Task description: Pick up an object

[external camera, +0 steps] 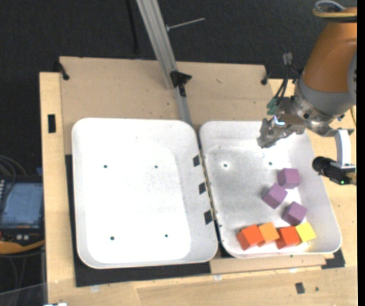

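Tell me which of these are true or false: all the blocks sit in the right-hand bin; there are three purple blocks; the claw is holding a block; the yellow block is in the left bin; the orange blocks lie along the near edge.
1. All blocks sit in the right bin. True.
2. There are three purple blocks. True.
3. The gripper holds a block. False: it hovers over the bin's far part, apart from the blocks.
4. The yellow block is in the left bin. False: it lies in the right bin's near right corner.
5. The orange blocks lie along the near edge. True.
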Robot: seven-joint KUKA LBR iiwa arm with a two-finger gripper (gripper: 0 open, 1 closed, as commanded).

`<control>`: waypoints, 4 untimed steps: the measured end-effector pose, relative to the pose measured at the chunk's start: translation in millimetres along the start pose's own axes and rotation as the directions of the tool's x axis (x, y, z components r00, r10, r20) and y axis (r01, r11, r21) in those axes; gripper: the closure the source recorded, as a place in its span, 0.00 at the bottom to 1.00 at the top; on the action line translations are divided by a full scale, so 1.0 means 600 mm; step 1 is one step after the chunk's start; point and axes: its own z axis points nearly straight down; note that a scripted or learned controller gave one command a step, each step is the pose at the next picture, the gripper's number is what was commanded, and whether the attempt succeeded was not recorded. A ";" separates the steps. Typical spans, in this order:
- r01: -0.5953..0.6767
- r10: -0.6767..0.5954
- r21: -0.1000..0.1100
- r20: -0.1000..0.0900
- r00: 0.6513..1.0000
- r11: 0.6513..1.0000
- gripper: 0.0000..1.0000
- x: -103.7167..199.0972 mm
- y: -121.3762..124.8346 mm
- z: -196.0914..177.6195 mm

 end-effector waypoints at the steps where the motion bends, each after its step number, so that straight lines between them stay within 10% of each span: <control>1: 0.001 -0.001 0.008 -0.001 1.000 1.000 1.00 0.090 0.005 0.022; 4: 0.003 -0.003 0.006 -0.003 1.000 1.000 1.00 0.340 0.032 0.041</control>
